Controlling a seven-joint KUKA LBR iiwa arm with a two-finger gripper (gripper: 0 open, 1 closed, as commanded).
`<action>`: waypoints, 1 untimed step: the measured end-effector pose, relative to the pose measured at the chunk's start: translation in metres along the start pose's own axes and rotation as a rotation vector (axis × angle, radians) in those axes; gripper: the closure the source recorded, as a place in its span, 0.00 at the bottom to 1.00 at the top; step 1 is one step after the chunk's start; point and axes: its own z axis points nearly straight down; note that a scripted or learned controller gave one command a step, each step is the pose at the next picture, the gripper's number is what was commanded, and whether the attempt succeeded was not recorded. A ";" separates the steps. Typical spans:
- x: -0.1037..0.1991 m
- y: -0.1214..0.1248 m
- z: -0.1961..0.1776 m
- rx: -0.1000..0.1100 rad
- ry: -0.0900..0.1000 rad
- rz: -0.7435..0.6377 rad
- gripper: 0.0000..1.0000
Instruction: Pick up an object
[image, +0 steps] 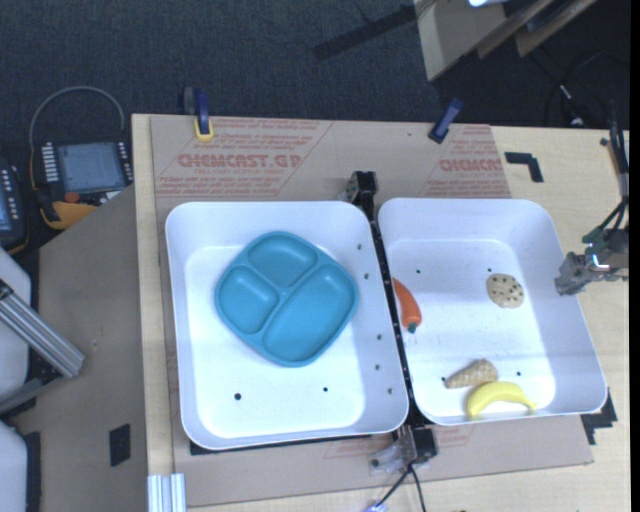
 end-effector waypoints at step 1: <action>0.050 0.013 -0.009 0.001 0.002 -0.003 1.00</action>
